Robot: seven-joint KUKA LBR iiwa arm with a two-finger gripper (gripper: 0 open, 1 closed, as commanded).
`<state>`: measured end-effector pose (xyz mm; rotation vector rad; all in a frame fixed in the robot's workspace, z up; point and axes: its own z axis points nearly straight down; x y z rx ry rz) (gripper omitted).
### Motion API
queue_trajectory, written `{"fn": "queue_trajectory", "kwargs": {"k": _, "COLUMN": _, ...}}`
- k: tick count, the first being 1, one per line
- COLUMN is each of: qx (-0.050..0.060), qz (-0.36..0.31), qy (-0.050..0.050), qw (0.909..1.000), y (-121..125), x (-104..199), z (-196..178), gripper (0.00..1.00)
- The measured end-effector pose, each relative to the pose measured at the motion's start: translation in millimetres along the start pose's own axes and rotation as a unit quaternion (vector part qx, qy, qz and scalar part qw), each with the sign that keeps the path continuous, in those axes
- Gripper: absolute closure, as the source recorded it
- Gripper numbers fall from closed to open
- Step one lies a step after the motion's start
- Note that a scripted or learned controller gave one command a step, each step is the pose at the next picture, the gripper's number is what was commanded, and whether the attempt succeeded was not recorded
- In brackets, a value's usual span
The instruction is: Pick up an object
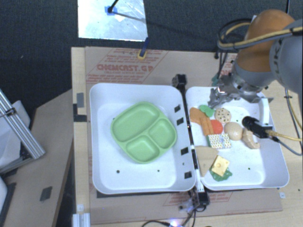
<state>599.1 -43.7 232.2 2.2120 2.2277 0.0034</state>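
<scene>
We are looking at the gripper (pixel 217 97) hanging over the far edge of the right bin (pixel 274 174), and the round spotted cookie (pixel 222 115) is lying just toward us from it, next to the orange piece (pixel 206 124); whether anything is being pinched, we cannot tell.

Toys (pixel 218 128) crowd the right bin's (pixel 274 174) middle; its near-right floor lies open.

A light wooden bench (pixel 57 122) carries a brown cardboard sheet (pixel 128 65) with red lettering. Two shallow white bins sit side by side on the sheet, the left bin (pixel 102 174) touching the right bin (pixel 270 174) along a black hinged seam.
</scene>
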Motion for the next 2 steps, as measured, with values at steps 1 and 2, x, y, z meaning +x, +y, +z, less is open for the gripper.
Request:
{"fn": "queue_trajectory", "kwargs": {"k": 1, "qx": 0.001, "qz": 0.0, "qy": 0.0, "qw": 1.0, "y": 0.1, "x": 2.8, "z": 5.8, "gripper": 1.0}}
{"fn": "queue_trajectory", "kwargs": {"k": 2, "qx": 0.001, "qz": 0.004, "qy": -0.001, "qw": 1.0, "y": 2.2, "x": -10.8, "z": 9.5, "gripper": 1.0}}
